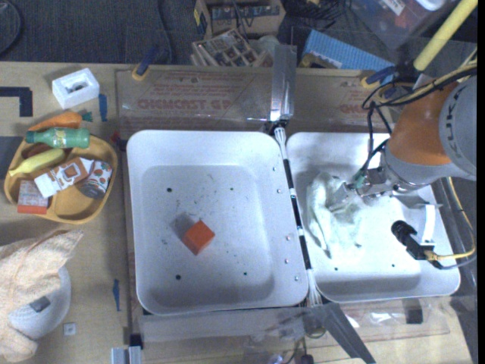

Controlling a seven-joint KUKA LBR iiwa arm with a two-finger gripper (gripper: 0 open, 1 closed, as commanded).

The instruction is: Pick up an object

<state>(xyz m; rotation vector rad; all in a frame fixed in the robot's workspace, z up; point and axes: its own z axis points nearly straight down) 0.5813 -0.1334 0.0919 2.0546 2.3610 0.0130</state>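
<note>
An orange block [199, 236] lies in the left bin [151, 165], a little left of its middle. A crumpled white, pale-green cloth-like object [327, 212] lies in the left half of the right bin [379, 275]. My gripper [353, 191] reaches in from the right and is low over the upper right part of that crumpled object, at or very near its surface. The grey arm with its orange band [424, 139] stands over the right bin's far right side.
A black plug on a cable [409, 239] hangs over the right bin's right side. Left of the bins are a wooden bowl [76, 211] of toy items, a beige cloth [34, 279] and a small white box [76, 87]. A metal rail [292, 203] divides the bins.
</note>
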